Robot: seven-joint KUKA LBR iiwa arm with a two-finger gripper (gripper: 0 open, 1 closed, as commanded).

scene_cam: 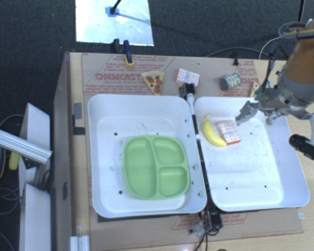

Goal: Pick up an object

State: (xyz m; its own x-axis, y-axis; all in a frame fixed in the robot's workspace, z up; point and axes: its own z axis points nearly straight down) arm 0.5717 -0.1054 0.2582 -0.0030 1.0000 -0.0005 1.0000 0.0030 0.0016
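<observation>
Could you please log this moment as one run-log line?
phase: approach | gripper: above right bin, nothing visibly held | nearest: small box, banana | left bin: green plate

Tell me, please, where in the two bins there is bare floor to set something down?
Right bin: its whole near half, below the banana and small box, is bare. Left bin: a bare strip behind the green divided plate. The right bin's far end is crowded, the gripper beside the box.

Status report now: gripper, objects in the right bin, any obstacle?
Gripper low over right bin, holding nothing. Banana and small box lie touching, just left of it. Nothing between.
</observation>
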